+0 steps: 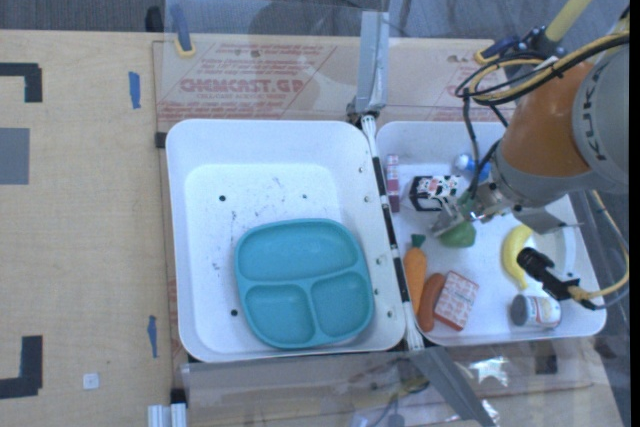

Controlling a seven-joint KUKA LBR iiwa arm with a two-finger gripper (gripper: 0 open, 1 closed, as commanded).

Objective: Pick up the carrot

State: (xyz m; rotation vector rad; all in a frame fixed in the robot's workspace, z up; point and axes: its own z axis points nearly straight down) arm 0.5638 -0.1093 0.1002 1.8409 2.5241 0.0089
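Grey arm [585,130] with orange band comes in from the right, wrist bent down over the right bin [590,320]. Gripper [462,215] sits low near the bin's middle, just above a green round item [459,235]; cannot tell if the fingers are apart or together, they blur into the clutter. Yellow and black cables loop over the arm.

Right bin contents: carrot [415,271] lying near the left wall, green top pointing up-frame, not between the fingers, below-left of the gripper. Brown-red oblong item [431,301] just beside the carrot, red-and-white packet [457,300] touching that. Black-and-white toy [432,191] left of the gripper, small pink thing [392,181] at the left wall, banana [516,253] at right, small can [535,311] near the front right corner.

Left bin [200,165]: teal divided plate [303,281] in the front right part, dark specks on the floor.

Wooden counter [80,215] with blue tape bits, clear panels behind the bins, grey carpet beyond.
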